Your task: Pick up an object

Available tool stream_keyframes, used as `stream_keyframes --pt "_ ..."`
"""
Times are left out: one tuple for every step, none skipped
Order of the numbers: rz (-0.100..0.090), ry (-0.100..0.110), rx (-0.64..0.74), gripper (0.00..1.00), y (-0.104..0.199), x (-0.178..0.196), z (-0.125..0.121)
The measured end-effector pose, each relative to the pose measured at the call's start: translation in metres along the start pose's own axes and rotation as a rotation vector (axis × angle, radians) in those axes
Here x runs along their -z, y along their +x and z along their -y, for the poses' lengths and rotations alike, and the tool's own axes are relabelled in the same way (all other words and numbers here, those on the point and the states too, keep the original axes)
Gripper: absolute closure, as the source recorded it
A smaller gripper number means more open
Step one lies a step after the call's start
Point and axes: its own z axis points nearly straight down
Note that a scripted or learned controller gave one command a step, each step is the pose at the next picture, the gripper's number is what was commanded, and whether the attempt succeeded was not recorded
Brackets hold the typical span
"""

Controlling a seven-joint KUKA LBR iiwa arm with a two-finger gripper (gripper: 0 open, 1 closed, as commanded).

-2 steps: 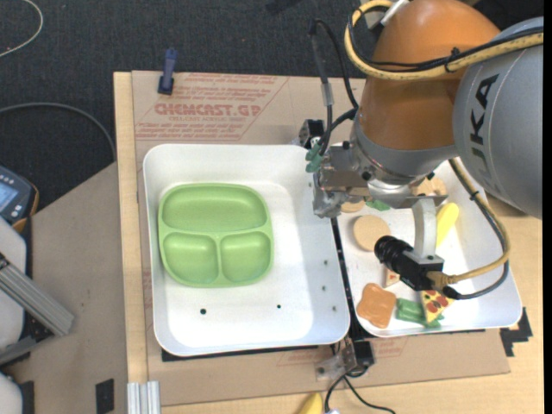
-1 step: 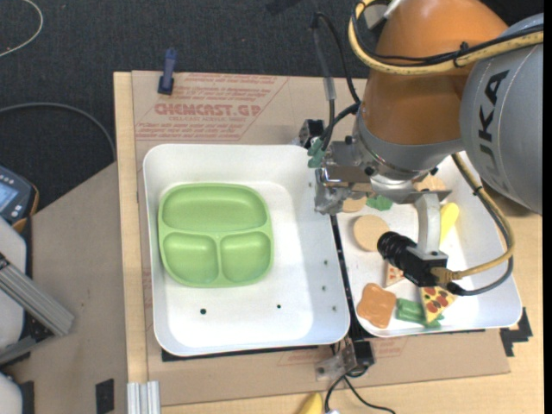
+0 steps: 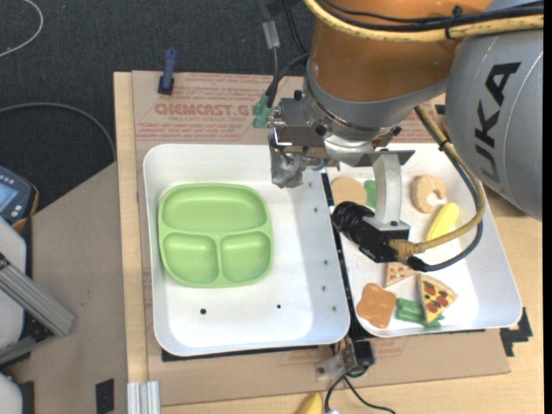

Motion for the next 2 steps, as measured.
stream_keyframes --pt "0.004 0.007 -0.004 1.00 -0.004 0.006 0.000" --pt "0.004 0.005 -0.003 1.00 -0.003 0.016 -0.001"
